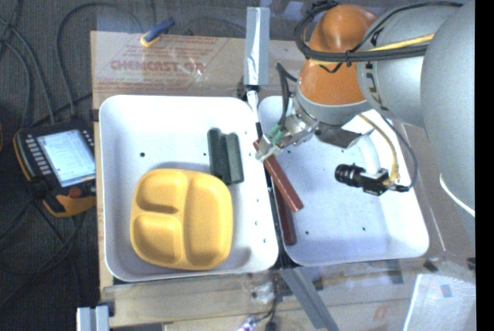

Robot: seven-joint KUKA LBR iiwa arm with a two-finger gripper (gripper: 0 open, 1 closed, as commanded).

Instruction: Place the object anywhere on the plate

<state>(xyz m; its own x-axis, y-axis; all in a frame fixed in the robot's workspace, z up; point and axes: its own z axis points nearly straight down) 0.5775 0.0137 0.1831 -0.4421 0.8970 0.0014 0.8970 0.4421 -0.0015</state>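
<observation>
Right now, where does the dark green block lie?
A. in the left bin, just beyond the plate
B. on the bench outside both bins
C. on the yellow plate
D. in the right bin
A: the block rests on the left bin's floor, beside the plate's far edge.

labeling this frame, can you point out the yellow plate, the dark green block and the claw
yellow plate (184, 219), camera view, centre ridge
dark green block (225, 156), camera view, top face
claw (272, 140), camera view, between its fingertips
</observation>
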